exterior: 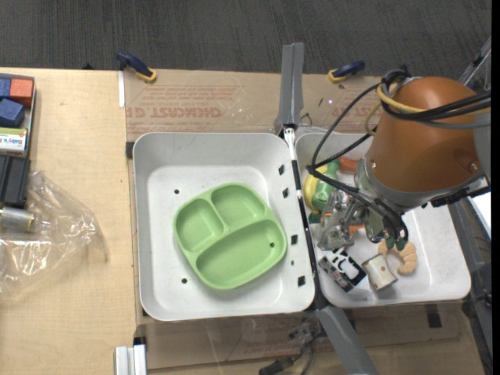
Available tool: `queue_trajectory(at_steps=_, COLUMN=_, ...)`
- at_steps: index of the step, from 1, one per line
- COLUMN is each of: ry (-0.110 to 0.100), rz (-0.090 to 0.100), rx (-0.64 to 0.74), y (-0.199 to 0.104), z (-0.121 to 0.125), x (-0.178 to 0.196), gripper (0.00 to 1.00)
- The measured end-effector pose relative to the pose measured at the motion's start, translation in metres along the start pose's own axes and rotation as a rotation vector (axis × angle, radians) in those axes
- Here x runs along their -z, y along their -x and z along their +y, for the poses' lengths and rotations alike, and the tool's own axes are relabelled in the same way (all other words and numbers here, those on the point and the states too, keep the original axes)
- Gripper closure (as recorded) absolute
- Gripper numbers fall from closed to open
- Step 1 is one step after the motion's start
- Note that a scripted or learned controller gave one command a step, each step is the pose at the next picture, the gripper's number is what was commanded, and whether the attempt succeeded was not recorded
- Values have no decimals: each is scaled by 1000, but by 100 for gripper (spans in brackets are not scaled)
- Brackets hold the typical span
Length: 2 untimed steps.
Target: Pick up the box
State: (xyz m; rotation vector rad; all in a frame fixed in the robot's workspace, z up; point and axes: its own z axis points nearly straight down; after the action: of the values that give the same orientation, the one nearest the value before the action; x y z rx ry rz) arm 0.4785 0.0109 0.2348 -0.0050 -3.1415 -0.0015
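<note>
A small black box with white print (341, 271) lies flat near the front left corner of the right bin (445, 283). My gripper (348, 223) hangs over the left half of that bin, just behind the box and a little above it. The orange band of the arm (426, 135) hides much of the bin's back. Nothing shows as held by the gripper.
Beside the box stand a small white block (380, 273) and a tan peanut-shaped piece (405, 258). A yellow item (316, 191) and a green one (328, 167) sit at the bin's left wall. A green divided plate (229, 234) fills the left bin (156, 170).
</note>
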Motion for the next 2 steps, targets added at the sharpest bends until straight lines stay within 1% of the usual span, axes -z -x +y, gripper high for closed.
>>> queue_trajectory(at_steps=1, ry=1, rz=-1, rx=283, y=52, z=72, x=-44, gripper=100)
queue_trajectory(at_steps=2, ry=1, rz=0, rx=427, y=28, z=91, x=-141, gripper=100)
